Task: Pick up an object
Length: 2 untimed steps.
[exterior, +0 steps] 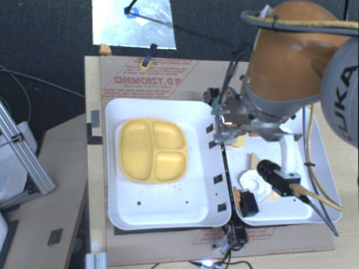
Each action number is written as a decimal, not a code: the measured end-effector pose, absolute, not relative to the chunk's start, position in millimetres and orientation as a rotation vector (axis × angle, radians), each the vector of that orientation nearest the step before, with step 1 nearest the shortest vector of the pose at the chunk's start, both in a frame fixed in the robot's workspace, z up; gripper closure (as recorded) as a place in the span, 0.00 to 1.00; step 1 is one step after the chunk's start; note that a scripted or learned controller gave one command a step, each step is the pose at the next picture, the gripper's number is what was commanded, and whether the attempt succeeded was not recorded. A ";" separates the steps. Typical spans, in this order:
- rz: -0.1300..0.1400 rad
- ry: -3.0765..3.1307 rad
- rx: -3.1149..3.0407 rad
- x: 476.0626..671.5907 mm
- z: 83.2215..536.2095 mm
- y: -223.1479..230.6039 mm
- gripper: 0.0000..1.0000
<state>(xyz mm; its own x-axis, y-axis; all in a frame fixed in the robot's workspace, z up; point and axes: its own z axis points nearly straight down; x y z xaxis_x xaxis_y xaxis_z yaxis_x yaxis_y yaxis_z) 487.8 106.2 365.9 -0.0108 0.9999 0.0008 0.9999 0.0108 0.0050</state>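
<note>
Yellow plate [152, 150], glossy, rounded-square, with three compartments, lying flat in the middle of the left bin [168, 209]. To the right of the plate, in the right bin [280, 210], lie several small things: a white round piece [249, 179], a black block [248, 205] touching a tan scrap [238, 196], and a pale yellow piece [240, 142]. The end effector [230, 125] hangs just right of the plate, above the pale yellow piece; whether it is open or closed cannot be told.

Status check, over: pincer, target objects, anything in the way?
Pincer at the rim between bins, state unreadable. Yellow divided plate in left bin. Black block and white disc in right bin, arm over that bin.
</note>
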 end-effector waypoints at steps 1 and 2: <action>0.004 2.227 2.214 486.8 379.3 127.4 1.00; 0.009 2.230 2.211 486.7 416.9 179.8 1.00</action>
